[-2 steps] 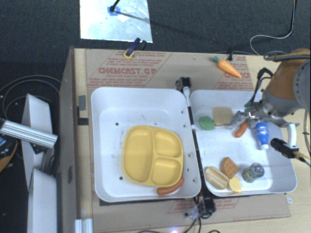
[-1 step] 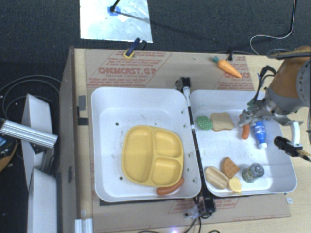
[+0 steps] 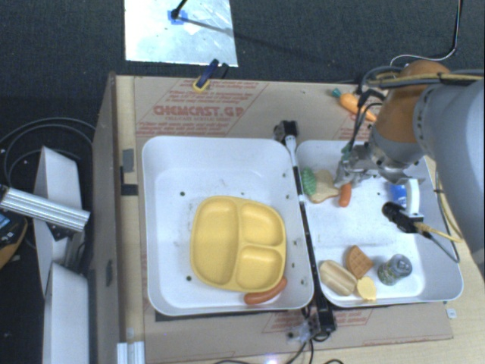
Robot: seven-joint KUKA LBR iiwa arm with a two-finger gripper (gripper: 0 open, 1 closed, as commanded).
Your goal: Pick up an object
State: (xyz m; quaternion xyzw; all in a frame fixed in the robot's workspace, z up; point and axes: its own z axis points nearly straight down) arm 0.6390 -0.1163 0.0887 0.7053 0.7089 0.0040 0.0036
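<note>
a: where's the thing to pick?
b: the likeliest one is a small orange piece (image 3: 345, 196). it lies on the floor of the right bin (image 3: 447, 279), in the far left part.
a: and the gripper?
b: the gripper (image 3: 347, 174) sits just behind the orange piece, its tip at the piece's far end. it's small and dark there, so i can't tell if it's spread or pressed together.
a: what's next to the piece?
b: a tan piece (image 3: 324, 188) just to its left, maybe touching. left of that there's a green piece (image 3: 309, 180) by the wall between the bins.
a: and the rest of that bin?
b: a group sits along the near edge. there's a bun (image 3: 337, 277), a brown cracker (image 3: 358, 261) just behind it and a yellow slice (image 3: 367, 289) at the bun's right end. a grey-green ball (image 3: 394, 269) lies a little to the right.
a: the left bin?
b: the left bin (image 3: 163, 203) holds a yellow plate (image 3: 236, 243) with three compartments. a sausage (image 3: 265, 294) lies against the plate's near rim.
a: anything outside the bins?
b: a carrot (image 3: 345, 101) lies on the cardboard (image 3: 197, 112) behind the right bin. a blue and yellow clip (image 3: 208, 74) is at the cardboard's far edge, with a foil sheet (image 3: 178, 21) beyond it. the arm (image 3: 447, 127) reaches in from the right, its orange band (image 3: 398, 127) above the gripper.
</note>
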